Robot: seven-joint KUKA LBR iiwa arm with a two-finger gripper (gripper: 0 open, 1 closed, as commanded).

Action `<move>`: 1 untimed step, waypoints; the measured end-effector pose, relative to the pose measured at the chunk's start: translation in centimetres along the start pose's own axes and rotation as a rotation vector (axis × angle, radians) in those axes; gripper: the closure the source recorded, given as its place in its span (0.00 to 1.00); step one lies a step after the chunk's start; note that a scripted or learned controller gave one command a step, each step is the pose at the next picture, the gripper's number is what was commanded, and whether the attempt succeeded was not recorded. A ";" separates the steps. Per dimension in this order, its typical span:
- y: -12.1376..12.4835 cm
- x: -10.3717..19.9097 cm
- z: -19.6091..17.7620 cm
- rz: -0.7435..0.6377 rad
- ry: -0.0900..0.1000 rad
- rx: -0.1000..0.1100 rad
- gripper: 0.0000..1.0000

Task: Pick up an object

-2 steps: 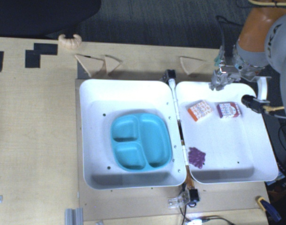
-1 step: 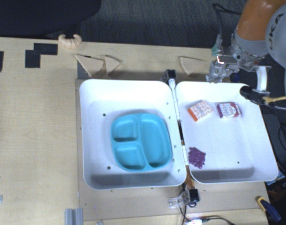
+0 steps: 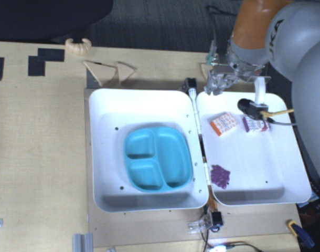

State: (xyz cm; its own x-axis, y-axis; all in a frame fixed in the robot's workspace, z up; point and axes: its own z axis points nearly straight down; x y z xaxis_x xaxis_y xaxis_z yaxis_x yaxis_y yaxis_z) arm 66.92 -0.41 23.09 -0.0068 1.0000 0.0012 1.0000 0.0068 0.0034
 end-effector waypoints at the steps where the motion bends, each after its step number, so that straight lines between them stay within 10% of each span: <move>1: 0.0 9.0 -1.3 0.000 0.001 0.000 1.00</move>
State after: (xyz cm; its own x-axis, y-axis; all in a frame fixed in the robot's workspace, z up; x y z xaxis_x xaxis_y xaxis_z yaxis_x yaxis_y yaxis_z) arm 66.89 8.59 24.42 -0.0071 1.0000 0.0023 1.0000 0.0071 0.0034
